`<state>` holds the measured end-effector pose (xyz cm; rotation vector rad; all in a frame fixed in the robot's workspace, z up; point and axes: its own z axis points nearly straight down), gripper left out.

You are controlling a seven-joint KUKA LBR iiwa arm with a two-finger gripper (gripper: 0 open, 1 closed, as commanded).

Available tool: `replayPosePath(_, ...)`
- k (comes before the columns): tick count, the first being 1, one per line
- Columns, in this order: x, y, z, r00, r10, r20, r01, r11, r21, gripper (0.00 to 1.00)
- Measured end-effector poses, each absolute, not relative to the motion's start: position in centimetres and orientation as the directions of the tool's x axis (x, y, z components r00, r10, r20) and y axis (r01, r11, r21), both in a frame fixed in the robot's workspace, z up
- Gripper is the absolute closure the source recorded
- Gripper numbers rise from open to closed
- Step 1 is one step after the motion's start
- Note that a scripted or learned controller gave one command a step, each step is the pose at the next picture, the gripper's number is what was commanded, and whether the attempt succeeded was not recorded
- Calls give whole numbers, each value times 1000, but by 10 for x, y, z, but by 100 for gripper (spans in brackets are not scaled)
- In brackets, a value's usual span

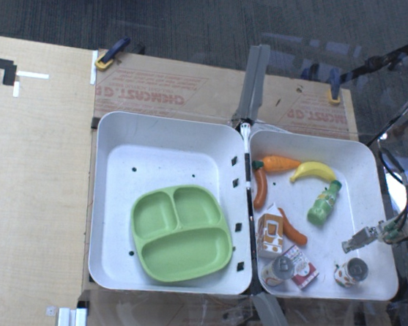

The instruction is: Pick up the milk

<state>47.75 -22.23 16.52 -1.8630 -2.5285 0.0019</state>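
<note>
The milk (271, 232) is a small white carton with orange-brown print. It lies near the left wall of the right bin (379, 180), just below a red-orange sausage (260, 189). My gripper (359, 241) hangs low over the right side of that bin, well to the right of the carton and just above a small round cup (354, 272). Nothing shows in its grasp. The arm's wrist (402, 231) reaches in over the bin's right rim.
The right bin also holds a carrot (279, 163), a banana (314, 170), a green bottle (323, 203), another sausage (293, 229), a tin can (282, 267) and a red packet (305, 274). A green divided plate (181, 232) lies in the left bin (113, 184).
</note>
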Motion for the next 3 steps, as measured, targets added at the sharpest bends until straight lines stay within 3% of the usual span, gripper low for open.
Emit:
replayPosePath(1, 523, -207, 92, -420, 908, -1, 908, 420, 0, 0)
replayPosePath(2, 638, -218, 93, -277, 961, 4, 961, 277, -7, 0)
replayPosePath(3, 562, -223, 211, -238, 971, -3, 971, 238, 2, 0)
